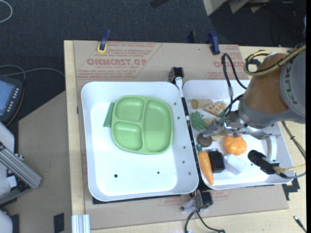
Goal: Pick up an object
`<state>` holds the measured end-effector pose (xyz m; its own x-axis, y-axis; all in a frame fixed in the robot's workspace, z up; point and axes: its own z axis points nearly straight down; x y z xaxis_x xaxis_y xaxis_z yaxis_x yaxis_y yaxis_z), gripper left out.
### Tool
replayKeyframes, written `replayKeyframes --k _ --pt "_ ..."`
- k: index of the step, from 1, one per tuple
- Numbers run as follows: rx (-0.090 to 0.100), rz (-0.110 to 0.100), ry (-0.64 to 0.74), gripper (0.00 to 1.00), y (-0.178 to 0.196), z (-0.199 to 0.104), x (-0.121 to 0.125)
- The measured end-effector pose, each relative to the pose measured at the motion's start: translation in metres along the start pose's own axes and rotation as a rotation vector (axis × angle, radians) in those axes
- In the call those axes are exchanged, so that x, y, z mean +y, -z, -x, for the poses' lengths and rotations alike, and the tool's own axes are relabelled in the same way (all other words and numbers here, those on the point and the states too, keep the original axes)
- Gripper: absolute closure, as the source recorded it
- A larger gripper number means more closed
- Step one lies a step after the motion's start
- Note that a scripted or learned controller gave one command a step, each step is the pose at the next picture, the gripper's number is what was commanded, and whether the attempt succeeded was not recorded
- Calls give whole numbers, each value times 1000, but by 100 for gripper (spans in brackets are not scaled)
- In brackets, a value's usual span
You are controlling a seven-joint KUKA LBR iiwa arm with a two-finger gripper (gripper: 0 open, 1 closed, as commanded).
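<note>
There are two white bins side by side on the counter [77, 130]. The left bin [136, 174] has one thing in it, a green plate [143, 124] with three parts, lying flat near the middle. The right bin [209, 85] is crowded. It has two tan crackers [209, 106] at the far end, one green leaf [197, 120] just below them, one small brown round thing [204, 141], one orange fruit [234, 145], one carrot [206, 168] along the left wall, one black block [216, 161] touching the carrot, and one white block [233, 165] just beside the black one. The arm [265, 98] comes in from the right and covers much of the right bin's right side. The hand [214, 128] is low over the right bin, between the leaf and the fruit, with the brown thing just beside its tip. I cannot tell if the hand is spread or pressed together, and I see nothing held in it. The leaf, the brown thing and the fruit all sit close around the hand, so they crowd each other. One yellow clamp [102, 45] and one blue clamp [213, 42] sit on the far edge of the counter.
</note>
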<state>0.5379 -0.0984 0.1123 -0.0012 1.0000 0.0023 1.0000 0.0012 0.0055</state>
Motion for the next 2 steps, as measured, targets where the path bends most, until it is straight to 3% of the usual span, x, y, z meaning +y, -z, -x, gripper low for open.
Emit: replayKeyframes --k 1,2 --pt "7 9 1 0 -16 -3 8" --pt "-8 7 -1 100 -13 2 4"
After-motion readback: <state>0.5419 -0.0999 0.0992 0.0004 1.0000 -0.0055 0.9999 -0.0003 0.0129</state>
